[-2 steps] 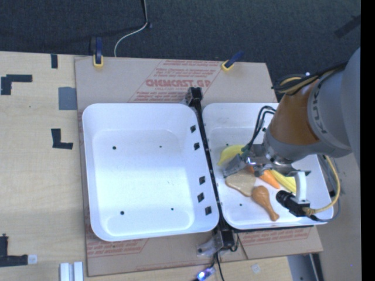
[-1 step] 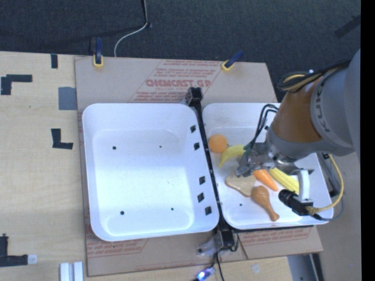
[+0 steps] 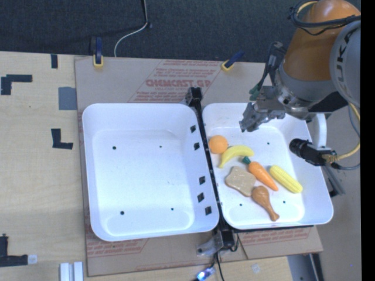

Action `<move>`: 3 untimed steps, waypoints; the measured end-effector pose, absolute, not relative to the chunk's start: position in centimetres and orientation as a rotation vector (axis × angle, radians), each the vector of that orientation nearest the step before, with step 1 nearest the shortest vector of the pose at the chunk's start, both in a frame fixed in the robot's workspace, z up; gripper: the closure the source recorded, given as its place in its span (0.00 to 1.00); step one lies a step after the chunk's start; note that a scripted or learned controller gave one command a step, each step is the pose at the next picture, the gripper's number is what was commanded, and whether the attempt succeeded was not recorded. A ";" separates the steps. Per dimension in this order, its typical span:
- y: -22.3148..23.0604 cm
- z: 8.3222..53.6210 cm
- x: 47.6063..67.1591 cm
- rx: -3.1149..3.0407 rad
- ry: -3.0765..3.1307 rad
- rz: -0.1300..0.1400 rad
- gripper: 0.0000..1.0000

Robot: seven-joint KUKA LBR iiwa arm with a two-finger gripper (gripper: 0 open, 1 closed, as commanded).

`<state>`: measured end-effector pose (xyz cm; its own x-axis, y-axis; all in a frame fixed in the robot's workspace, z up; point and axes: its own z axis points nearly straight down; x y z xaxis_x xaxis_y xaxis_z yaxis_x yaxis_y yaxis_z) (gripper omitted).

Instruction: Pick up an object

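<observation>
The right bin [image 3: 304, 215] holds several toy foods: an orange [image 3: 218, 144], a banana [image 3: 235, 154], a carrot [image 3: 262, 175], a corn cob [image 3: 285, 178], a slice of bread [image 3: 240, 180] and a chicken drumstick [image 3: 265, 201]. My gripper [image 3: 251, 123] hangs over the bin's back part, up and to the right of the orange and the banana. It looks clear of all of them, with nothing seen between its fingers. The dark fingertips are bunched together and I cannot make out a gap.
The left bin [image 3: 94, 157] lies beside the right one, with a black divider [image 3: 202, 157] between them. A black cylinder [image 3: 307, 150] on the arm juts over the right bin's right edge. Clamps [image 3: 97, 59] hold the cardboard sheet at the back.
</observation>
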<state>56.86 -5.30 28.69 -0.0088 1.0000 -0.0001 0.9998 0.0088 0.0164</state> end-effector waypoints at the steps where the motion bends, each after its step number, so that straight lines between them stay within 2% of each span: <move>1: -0.1 43.9 55.5 2.206 2.224 0.016 1.00; 2: 5.4 35.0 55.2 2.220 2.233 -0.011 1.00; 3: 5.3 39.8 52.6 2.218 2.224 0.003 1.00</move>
<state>52.56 5.25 39.84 -0.0026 1.0000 0.0006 1.0000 0.0026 0.0021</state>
